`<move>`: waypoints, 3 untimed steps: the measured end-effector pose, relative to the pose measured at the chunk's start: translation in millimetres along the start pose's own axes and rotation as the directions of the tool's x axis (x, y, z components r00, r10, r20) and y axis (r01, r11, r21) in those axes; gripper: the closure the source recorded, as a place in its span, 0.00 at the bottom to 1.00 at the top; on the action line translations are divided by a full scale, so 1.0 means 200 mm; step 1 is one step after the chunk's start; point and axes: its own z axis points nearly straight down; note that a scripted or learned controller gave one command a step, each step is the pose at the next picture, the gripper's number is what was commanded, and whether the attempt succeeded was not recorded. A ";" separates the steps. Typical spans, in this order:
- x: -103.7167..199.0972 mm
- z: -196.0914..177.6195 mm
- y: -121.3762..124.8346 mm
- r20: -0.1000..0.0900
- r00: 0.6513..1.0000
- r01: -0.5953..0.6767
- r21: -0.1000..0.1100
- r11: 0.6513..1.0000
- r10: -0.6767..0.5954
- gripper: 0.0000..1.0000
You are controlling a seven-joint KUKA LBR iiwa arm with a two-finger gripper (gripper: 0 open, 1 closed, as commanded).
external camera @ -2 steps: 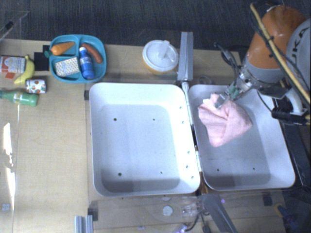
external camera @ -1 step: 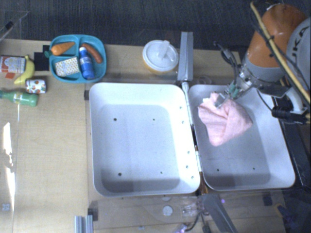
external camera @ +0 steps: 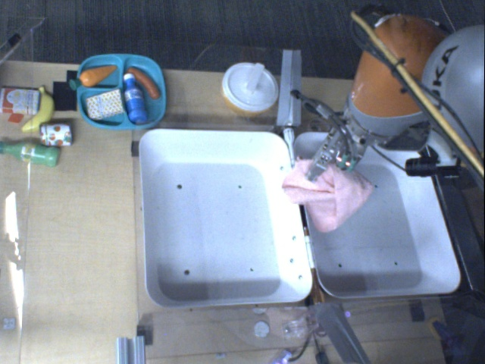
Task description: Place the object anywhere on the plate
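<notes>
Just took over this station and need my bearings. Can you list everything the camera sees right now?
Cloth: one, pink, crumpled over the divide between the bins, mostly in the right bin.
Bins: two, white, side by side mid-bench.
Divided tray: one, teal, upper left, holding toy food.
Lidded cup: one, white and yellow, above the left bin.
Toy items: several, mixed colours, far left edge.
Gripper: one, at the cloth's upper edge.
Arm: grey and orange, upper right.

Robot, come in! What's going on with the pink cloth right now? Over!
Gripper down on pink cloth. Cloth draped over the rim between bins. Blue plate far left, already holding toys.
</notes>
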 end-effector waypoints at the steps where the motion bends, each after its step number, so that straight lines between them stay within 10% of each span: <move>1: 0.15 -0.06 0.18 0.003 0.920 0.391 -0.001 0.920 -0.391 1.00; 3: 0.51 -0.06 0.50 0.002 0.853 0.522 -0.002 0.853 -0.522 1.00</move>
